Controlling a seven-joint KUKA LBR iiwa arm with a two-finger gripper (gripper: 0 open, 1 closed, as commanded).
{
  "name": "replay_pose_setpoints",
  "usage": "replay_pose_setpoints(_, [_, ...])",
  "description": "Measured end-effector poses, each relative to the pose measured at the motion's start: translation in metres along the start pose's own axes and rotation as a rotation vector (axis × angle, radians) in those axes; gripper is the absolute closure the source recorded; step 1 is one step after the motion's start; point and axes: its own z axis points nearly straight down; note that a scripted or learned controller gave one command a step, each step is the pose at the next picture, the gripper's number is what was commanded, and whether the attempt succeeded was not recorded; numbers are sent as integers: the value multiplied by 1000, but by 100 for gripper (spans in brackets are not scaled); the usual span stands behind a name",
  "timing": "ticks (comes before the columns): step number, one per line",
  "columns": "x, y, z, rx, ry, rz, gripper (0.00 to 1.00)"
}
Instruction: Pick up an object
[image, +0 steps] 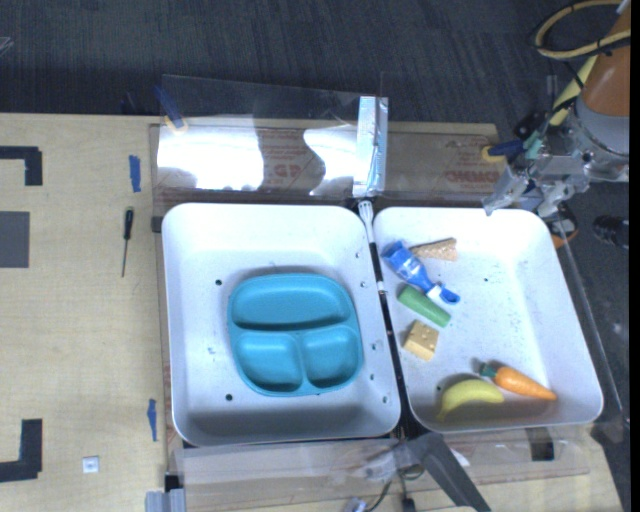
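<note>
The right bin (520, 290) holds several items. A blue and white tube (414, 270) lies near its left wall, with a tan cracker-like piece (436, 249) just behind it. In front of these are a green cylinder (425, 305) and a yellow cheese block (421, 340). A yellow banana (468, 396) and an orange carrot (522, 382) lie at the near edge. My gripper (535, 195) hangs over the bin's far right corner, well away from every item, with nothing seen in it.
The left bin (190, 260) holds a blue divided plate (295, 330). A clear plastic panel (270, 150) stands behind the bins. Cables (575, 30) loop above the arm at the top right. The bench (70, 330) extends to the left.
</note>
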Motion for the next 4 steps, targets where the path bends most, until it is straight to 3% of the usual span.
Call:
replay_pose_setpoints(1, [24,16,49,5,1,-48,0])
replay_pose_setpoints(2, [27,-82,158,-3,-1,51,0])
replay_pose_setpoints(3, [-2,-166,122,0,-1,133,0])
replay_pose_setpoints(4, [-35,-170,100,-3,-2,67,0])
